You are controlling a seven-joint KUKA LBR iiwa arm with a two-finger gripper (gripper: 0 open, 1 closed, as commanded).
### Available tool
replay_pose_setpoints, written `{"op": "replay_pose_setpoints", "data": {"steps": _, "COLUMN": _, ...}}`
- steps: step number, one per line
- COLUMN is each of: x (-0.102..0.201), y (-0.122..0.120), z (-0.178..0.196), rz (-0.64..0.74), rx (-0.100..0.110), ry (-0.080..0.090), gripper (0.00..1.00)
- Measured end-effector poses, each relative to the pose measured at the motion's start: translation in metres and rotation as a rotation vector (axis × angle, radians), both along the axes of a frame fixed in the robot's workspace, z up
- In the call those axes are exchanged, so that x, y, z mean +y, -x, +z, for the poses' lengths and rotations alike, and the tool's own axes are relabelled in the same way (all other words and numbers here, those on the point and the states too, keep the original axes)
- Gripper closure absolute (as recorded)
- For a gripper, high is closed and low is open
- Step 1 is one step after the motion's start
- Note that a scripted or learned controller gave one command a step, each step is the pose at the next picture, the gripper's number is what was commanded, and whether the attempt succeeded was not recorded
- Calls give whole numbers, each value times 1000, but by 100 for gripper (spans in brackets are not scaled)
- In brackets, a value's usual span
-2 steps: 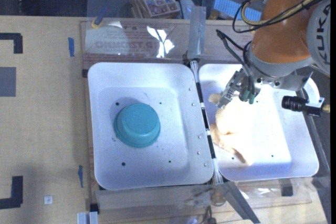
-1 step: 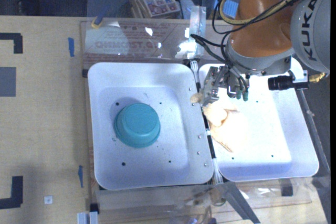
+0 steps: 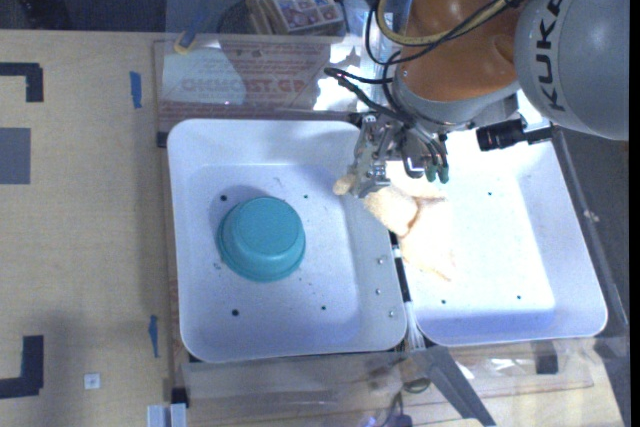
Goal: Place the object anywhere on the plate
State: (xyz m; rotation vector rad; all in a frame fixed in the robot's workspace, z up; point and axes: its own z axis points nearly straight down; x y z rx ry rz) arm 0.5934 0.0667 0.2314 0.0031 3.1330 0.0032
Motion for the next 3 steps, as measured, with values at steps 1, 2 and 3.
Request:
{"op": "replay_pose_setpoints", "data": {"steps": 1, "x": 51, "y": -20, "z": 8, "rz": 3, "rx": 0, "ry": -1, "gripper": 100}}
{"op": "replay_pose_setpoints", "data": {"steps": 2, "x": 97, "y": -42, "z": -1, "rz": 5, "rx": 0, "ry": -1, "gripper": 100}}
{"op": "replay_pose_setpoints", "data": {"steps": 3, "x": 97, "y": -43, "z": 0, "rz": 4, "rx": -1, "ry": -2, "gripper": 0}}
